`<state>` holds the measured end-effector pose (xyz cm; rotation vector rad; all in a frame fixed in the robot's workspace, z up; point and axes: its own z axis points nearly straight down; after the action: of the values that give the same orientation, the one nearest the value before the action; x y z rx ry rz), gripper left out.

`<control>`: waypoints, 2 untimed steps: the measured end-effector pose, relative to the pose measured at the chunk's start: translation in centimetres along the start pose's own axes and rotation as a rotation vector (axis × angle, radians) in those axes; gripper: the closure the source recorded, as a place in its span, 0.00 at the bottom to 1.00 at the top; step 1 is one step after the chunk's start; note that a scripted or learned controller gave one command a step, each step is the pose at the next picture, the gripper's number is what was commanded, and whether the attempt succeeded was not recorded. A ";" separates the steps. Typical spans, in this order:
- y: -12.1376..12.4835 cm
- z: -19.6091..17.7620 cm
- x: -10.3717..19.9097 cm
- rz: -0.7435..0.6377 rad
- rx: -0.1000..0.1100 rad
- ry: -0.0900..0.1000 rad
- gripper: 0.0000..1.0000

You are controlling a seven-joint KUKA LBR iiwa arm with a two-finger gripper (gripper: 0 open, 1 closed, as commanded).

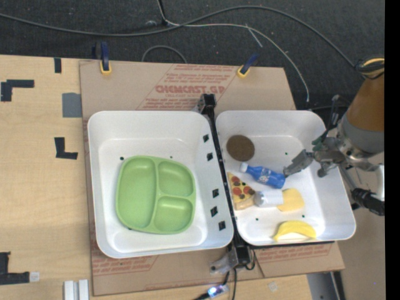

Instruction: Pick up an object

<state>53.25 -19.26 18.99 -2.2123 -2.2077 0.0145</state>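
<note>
The right bin (325, 130) holds a round brown cookie (240, 147), a blue bottle (263, 175), a pizza slice (240, 190), a small white piece (267, 199), a yellow cheese wedge (292, 200) and a banana (295, 231). My gripper (296, 165) reaches in from the right over the bin, its tip just right of the blue bottle and above the cheese wedge. Nothing is seen in its grasp.
A green divided plate (155, 194) lies in the left bin (103, 142). The bins sit on a cardboard sheet (187, 86) clamped at the back. Cables run across the dark floor behind. The arm's body (365, 120) stands over the right bin's right edge.
</note>
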 end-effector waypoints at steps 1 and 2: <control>0.2 -0.5 0.0 -0.003 -0.009 -0.002 0.00; -0.1 4.6 -0.7 -0.002 -0.005 -0.002 0.00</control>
<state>53.03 -19.89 14.37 -2.2133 -2.2133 0.0118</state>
